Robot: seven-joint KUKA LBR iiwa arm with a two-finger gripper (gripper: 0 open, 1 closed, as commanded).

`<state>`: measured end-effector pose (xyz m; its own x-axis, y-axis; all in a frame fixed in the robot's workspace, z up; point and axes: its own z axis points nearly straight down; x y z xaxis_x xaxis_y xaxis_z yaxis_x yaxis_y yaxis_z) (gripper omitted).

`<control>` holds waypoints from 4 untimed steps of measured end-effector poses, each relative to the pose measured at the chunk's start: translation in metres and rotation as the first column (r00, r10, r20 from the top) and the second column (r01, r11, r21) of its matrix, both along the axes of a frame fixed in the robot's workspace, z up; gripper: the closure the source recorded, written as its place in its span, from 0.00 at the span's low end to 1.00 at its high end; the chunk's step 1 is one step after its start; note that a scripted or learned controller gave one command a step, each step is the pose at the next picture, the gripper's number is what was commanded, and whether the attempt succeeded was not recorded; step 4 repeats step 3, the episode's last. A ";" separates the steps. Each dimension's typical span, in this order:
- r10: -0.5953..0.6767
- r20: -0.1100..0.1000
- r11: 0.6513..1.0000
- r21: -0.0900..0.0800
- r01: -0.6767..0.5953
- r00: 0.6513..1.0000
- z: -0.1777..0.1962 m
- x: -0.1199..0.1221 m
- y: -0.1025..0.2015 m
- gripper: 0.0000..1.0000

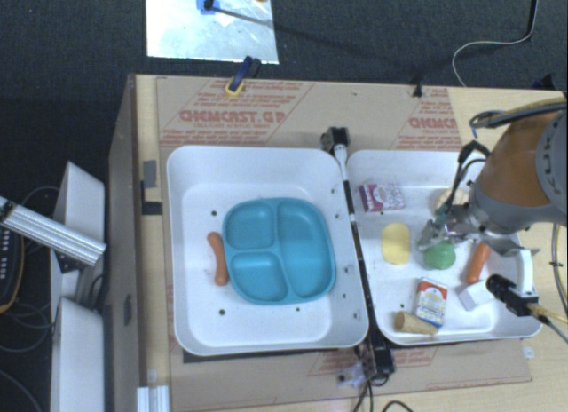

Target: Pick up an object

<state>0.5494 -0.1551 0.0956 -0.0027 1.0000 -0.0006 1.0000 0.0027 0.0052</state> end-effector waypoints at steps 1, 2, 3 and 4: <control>0.001 -0.001 1.000 0.001 -0.001 1.000 0.090 0.024 0.093 1.00; 0.000 -0.003 1.000 0.000 0.000 1.000 0.089 0.023 0.092 0.00; -0.002 -0.004 1.000 -0.001 0.002 1.000 0.075 0.007 0.047 0.00; -0.002 -0.004 1.000 -0.001 0.002 1.000 0.075 0.007 0.047 0.00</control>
